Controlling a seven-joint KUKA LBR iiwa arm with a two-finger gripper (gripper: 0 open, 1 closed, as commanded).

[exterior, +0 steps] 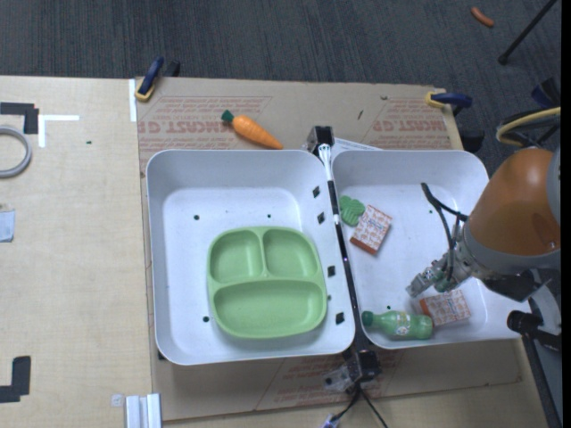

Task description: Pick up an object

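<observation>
Cardboard-covered bench, two white bins side by side. Gripper sits low in the right bin near its front edge, just above a small red-and-white packet, green bottle lying just beside it. Can't tell how far the claw is open; nothing visibly between it. Judging by that, pick not done yet: grasp and lift both left. Green plate sits in the left bin

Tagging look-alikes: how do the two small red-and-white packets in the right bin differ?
Place: the upper packet lies near the bin divider beside a green toy piece; the lower packet lies near the front wall, right of the green bottle.
Access: the upper packet lies in the open; the lower one sits right under the gripper.
Both are flat, red and white.
</observation>
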